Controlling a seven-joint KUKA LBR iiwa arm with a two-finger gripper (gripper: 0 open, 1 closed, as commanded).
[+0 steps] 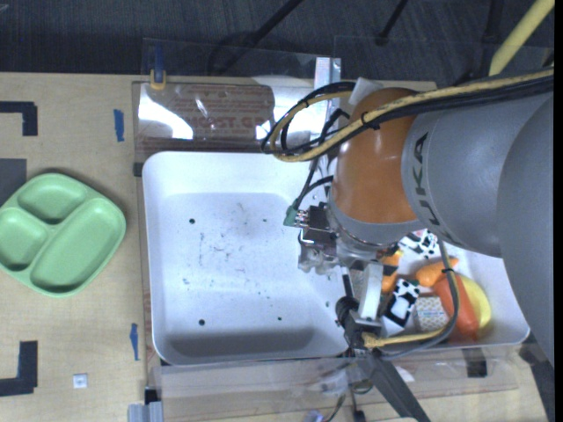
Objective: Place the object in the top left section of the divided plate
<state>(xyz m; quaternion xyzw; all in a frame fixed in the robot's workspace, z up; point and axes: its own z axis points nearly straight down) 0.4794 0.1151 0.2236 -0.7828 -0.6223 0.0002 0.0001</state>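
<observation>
Above the white bin's [220, 236] middle hangs the gripper [330, 258], grasp impossible to tell; a loose load could fall short of the far-off green divided plate [75, 244].

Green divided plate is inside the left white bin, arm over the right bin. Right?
No. Camera view: the green divided plate lies on the bench outside the left white bin, to its left. Arm is over the right bin.
</observation>
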